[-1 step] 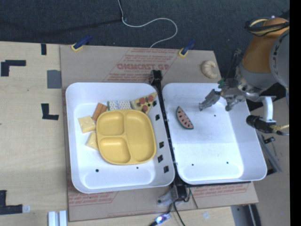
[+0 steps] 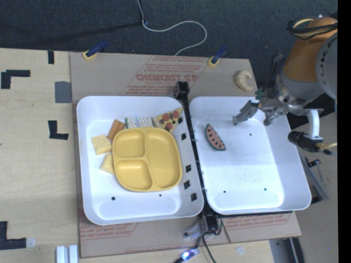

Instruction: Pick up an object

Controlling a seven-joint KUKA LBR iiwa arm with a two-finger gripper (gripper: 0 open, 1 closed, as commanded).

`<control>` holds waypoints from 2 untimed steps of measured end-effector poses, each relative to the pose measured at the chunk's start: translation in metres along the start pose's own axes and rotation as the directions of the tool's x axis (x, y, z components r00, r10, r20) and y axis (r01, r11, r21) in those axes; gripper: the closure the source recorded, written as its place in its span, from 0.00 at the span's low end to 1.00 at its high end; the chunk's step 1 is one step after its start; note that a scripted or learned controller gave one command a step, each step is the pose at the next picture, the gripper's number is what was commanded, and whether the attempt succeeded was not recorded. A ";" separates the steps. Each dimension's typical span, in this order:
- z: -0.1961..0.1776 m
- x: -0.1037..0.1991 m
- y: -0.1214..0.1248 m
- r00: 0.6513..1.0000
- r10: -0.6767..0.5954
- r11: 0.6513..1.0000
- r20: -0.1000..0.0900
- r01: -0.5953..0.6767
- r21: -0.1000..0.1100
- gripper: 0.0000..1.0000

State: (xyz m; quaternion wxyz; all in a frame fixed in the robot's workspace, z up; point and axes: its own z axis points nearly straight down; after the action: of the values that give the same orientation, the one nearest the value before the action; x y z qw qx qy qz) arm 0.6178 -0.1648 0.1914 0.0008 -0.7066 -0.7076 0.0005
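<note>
I see my hand [image 2: 254, 114] over the right bin [image 2: 285, 196], top edge, fingers spread apart, grasping nothing. Likely target, a melon slice [image 2: 215, 137], lies flat just left of it w/ bare floor between, so approach looks clear. Left bin [image 2: 88, 163] holds a yellow plate [image 2: 147, 159] crowding small toy foods [image 2: 159, 120] vs. the far wall; harder picks.

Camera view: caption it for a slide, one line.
Open gripper poised over right bin near watermelon slice; yellow plate in left bin.
</note>
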 end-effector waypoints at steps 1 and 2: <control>0.051 -0.004 -0.010 1.000 0.000 1.000 0.001 0.000 0.003 0.00; 0.103 -0.003 -0.010 1.000 0.000 1.000 0.002 0.000 0.001 0.00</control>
State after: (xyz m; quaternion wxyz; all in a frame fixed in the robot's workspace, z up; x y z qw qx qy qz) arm 0.6078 -0.1677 0.0884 0.0004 -0.7064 -0.7078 0.0013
